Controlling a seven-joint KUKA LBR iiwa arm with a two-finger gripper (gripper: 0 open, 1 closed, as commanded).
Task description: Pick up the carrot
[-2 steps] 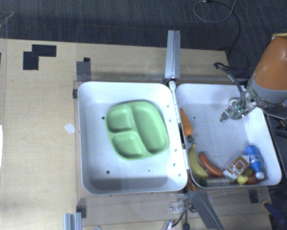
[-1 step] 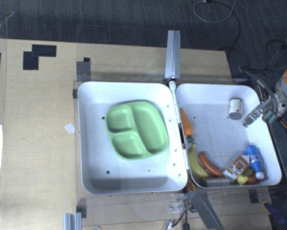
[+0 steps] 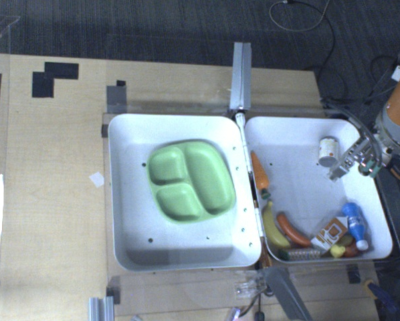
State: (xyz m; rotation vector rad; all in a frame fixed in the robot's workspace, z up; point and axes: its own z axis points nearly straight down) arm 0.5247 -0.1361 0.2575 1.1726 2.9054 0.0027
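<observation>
The orange carrot [image 3: 259,171] lies along the left wall of the right bin [image 3: 300,129], its green end toward the front. My gripper [image 3: 352,160] hangs over the right side of that bin, well to the right of the carrot, just beside a small white cup [image 3: 328,150]. Its fingers stand apart with nothing between them.
The left bin [image 3: 130,246] holds a green divided tray [image 3: 190,180]. At the right bin's front lie a banana [image 3: 271,227], a red sausage [image 3: 294,229], a small carton [image 3: 329,233] and a blue bottle [image 3: 354,223]. A metal post [image 3: 241,75] stands behind the bins.
</observation>
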